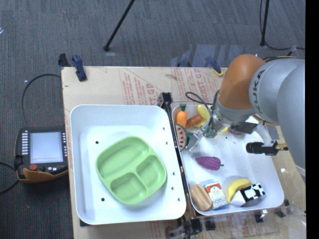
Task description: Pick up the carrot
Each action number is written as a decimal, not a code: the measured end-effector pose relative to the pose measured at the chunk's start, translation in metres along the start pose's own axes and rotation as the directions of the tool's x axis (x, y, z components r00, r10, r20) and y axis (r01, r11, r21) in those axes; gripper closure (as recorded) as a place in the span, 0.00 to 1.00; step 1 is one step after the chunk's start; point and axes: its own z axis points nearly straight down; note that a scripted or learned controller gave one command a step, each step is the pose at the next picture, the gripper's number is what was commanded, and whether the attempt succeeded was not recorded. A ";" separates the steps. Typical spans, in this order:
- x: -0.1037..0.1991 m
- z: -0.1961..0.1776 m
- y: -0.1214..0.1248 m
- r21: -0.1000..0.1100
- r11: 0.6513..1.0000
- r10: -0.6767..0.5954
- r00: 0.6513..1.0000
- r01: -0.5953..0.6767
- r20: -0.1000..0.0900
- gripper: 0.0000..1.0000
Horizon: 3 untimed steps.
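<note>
smooth matt white plastic is seen in the bins (79, 133), glossy green plastic in the plate (130, 169), printed cardboard on the table (134, 83), and a smooth shiny skin on the carrot (181, 118).

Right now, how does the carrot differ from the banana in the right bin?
The carrot is orange with a green top; the banana is yellow. The carrot lies at the bin's far left corner, close to the gripper, while the banana lies near the front edge, beside a black-and-white item. The carrot looks straight and tapered; the banana is curved. Both rest in the right bin, neither held.
</note>
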 end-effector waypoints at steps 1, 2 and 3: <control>0.044 -0.105 0.046 -0.036 0.965 0.259 0.966 -0.259 0.017 0.00; -0.017 -0.010 -0.003 -0.018 0.982 0.186 0.982 -0.186 0.014 0.00; 0.021 0.001 -0.034 -0.023 0.992 0.124 0.992 -0.123 0.016 0.00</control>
